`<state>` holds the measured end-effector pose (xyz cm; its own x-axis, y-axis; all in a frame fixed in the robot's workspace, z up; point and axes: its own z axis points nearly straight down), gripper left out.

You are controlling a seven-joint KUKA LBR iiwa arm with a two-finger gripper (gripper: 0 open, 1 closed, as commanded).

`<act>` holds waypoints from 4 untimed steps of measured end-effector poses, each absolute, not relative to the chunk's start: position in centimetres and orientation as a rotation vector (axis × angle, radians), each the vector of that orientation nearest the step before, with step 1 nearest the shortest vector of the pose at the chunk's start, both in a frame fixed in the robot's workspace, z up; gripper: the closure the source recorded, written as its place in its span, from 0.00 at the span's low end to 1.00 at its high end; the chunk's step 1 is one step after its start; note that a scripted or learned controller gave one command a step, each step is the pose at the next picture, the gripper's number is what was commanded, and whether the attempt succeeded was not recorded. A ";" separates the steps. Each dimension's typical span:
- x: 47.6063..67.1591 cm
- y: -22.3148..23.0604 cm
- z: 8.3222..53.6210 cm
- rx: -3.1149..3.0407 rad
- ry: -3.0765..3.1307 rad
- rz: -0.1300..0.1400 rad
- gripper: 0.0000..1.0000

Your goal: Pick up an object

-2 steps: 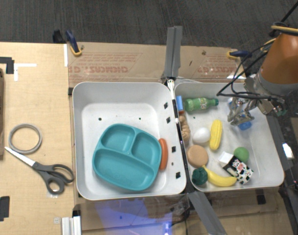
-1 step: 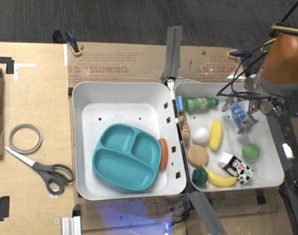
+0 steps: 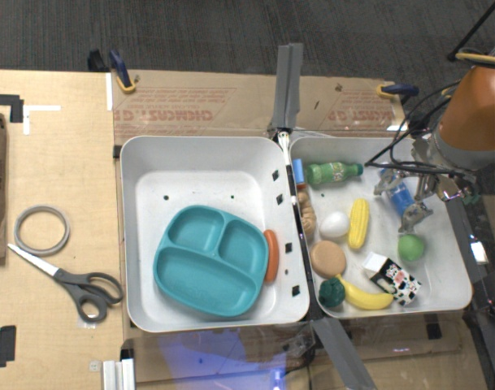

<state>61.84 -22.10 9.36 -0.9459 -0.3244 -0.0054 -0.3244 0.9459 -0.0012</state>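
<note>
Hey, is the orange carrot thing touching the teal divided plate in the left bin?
Touching. The camera view shows the carrot lying against the teal plate's right rim, with no white bin floor visible between them.

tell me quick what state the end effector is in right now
end effector: over the right bin, above a green ball; open or closed cannot be told, nothing visibly held.

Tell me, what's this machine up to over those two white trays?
A robot arm reaches into the right bin, its gripper hovering above the toy food: a green ball, corn cob, banana and green bottle. It has nothing lifted yet. The left bin holds a teal divided plate.
</note>
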 end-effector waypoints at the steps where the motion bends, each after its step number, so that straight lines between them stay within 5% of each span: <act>1: 55.1 -22.1 9.3 -0.425 3.109 -0.001 0.00; 3: 63.8 -11.0 9.3 -0.851 3.017 0.000 0.00; 4: 60.9 -10.3 9.3 -0.696 3.059 0.001 0.00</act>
